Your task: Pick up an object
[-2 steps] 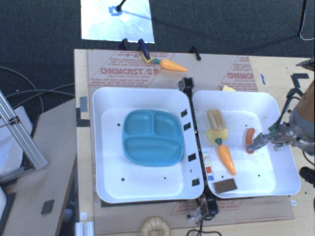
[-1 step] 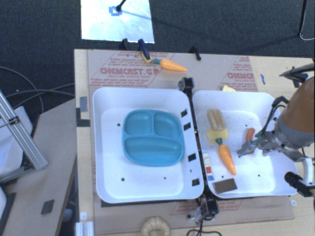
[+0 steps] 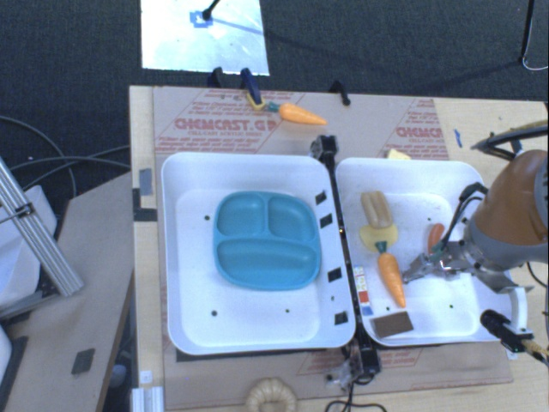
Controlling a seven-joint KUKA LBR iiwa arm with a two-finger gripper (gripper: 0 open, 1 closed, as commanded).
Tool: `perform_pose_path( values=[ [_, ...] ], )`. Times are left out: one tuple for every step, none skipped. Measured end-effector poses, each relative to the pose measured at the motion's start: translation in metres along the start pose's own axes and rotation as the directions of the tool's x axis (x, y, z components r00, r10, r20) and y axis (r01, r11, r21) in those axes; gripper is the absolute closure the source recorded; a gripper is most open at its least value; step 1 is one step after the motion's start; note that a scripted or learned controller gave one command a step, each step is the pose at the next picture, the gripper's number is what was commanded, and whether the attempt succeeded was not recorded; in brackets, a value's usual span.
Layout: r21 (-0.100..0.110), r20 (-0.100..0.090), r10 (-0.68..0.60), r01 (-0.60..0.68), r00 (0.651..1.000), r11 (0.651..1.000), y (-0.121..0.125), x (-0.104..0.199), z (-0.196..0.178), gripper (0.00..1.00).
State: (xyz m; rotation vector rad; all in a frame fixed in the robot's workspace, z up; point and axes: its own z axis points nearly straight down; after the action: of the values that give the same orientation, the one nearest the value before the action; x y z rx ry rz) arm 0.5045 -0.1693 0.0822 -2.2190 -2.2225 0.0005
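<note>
Dark carpet surrounds our bench (image 3: 214, 127), where the left bin (image 3: 184, 187) carries a blue divided plate (image 3: 264, 240) at its centre. Our gripper (image 3: 422, 269) hangs splayed and unloaded low in the right bin (image 3: 412, 178), just beside a carrot (image 3: 391, 280) near the bin's front edge.

Right bin (image 3: 412, 174): orange carrot (image 3: 392, 280) lies flat near bin middle, tip toward front edge. Tan oblong piece (image 3: 376, 208) behind it, pale yellow chunk (image 3: 377, 237) between them, touching carrot top. Small red-orange piece (image 3: 436, 235) toward right edge. Brown flat rectangle (image 3: 392, 324) at front edge. Second carrot (image 3: 297, 114) on worktop near back edge, outside bins.
</note>
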Motion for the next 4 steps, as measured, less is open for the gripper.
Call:
perform_pose_path(
  values=[
    [-0.004,0.002,0.001,-0.001,1.0,1.0,0.001,-0.001,-0.013,1.0],
    [-0.005,0.002,-0.002,0.002,1.0,1.0,0.002,0.0,-0.056,1.0],
    [-0.006,0.002,-0.003,0.003,1.0,1.0,0.006,0.003,-0.099,1.0],
    [-0.008,0.002,-0.003,0.003,1.0,1.0,0.007,0.002,-0.145,1.0]
  ],
)
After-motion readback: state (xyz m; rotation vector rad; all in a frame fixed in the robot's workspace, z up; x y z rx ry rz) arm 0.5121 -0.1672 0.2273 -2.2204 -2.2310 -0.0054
